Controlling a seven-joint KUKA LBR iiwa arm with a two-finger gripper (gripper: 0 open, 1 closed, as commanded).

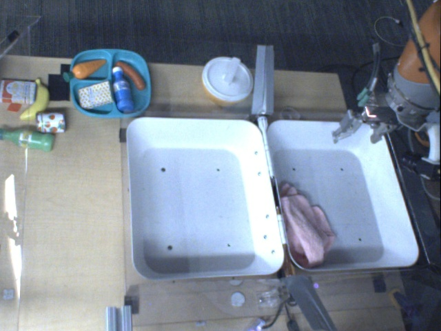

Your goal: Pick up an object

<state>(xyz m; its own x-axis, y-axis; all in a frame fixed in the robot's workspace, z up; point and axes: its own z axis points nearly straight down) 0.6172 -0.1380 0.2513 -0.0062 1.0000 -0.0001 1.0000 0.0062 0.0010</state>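
- At the near edge of the bench point(69, 254), below the bins, a few small clear and metal fittings sit by the seam; what they are cannot be made out.
- The pink cloth point(305, 227) lies crumpled in the right bin point(358, 178), at its near-left corner, touching the left wall beside the divider between the 2 bins.
- The left bin point(200, 192) sits just beside the right one, their inner walls touching along the seam.
- Over the far-right corner of the right bin the gripper point(360, 127) hangs, well apart from the cloth; its 2 fingers are spread with nothing between them, so the jaws stand released.
- Behind it the grey arm rises to the orange band point(415, 62) at the view's right edge, with black cables looped around it.
- Past the far edge of the bins a white lidded cup point(227, 79) stands next to an upright grey metal post point(262, 81) at the seam.
- On the far left, a blue divided tray point(141, 71) holds an orange carrot-like toy, a blue bottle and a patterned item.
- Left of the tray lie a yellow banana point(38, 100), a small can point(51, 122), a green bottle point(27, 139) on its side and a red-and-white box point(17, 90).
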